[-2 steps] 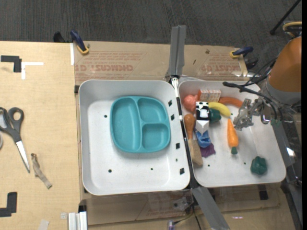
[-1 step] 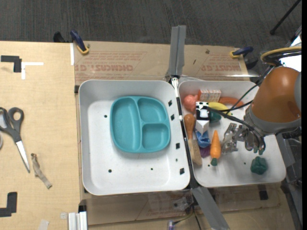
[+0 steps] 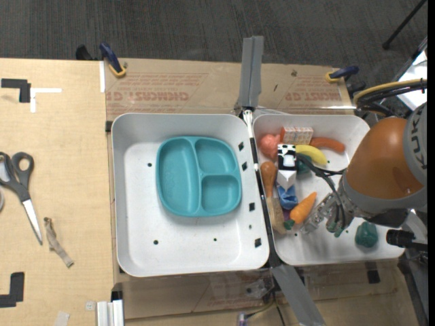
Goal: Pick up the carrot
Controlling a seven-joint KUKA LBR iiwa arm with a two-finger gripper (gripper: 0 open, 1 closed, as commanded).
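Red print runs across the cardboard sheet (image 3: 204, 87) lying behind the two bins. It appears upside down and mirrored from this camera, and the letters are too faint and small to make out with certainty. A second patch of the same red print sits on the cardboard (image 3: 309, 94) behind the right bin, equally unreadable. Nothing else carries legible text.

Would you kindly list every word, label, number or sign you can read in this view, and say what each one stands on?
Red print on the cardboard sheet behind the left bin: mirrored and blurred, not readable.
Red print on the cardboard behind the right bin: also mirrored, too blurred to read.
Letters at the right edge on the arm: cut off, unreadable.
Black-and-white patterned cube: a pattern, no legible text.
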